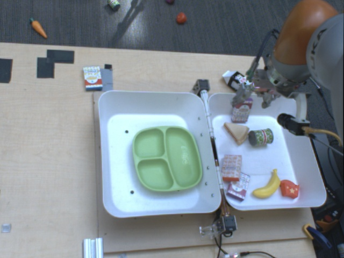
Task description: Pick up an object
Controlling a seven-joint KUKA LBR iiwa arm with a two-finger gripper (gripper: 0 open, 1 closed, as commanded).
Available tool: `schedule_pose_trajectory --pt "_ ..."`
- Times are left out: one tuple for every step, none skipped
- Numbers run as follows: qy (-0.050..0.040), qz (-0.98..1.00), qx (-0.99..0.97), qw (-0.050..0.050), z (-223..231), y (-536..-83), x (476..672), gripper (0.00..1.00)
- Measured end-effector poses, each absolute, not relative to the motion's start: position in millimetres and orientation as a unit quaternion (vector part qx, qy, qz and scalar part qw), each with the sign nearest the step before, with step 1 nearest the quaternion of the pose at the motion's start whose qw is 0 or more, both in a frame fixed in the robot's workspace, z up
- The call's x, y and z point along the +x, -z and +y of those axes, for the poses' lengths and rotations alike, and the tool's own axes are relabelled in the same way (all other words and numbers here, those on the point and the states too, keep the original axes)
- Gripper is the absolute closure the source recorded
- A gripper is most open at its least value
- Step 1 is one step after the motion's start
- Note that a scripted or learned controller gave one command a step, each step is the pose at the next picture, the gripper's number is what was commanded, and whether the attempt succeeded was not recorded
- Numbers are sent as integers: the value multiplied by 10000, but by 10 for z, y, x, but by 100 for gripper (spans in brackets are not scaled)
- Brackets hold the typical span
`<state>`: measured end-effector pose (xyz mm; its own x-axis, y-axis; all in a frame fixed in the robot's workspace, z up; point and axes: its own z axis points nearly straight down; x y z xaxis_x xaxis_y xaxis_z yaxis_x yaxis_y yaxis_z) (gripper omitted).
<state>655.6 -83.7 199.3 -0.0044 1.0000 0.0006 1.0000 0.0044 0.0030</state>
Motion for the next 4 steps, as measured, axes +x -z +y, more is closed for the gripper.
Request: schedule_pose_trajectory --pt "-2 7077 7065 12 -1434 -1768 5977 0" --pt "-2 7076 7066 7 -1948 -954 5427 0" --pt "-27 7081 7061 39 -1280 -868 4892 0" --pt "-16 7085 7057 14 -915 -1080 4878 0"
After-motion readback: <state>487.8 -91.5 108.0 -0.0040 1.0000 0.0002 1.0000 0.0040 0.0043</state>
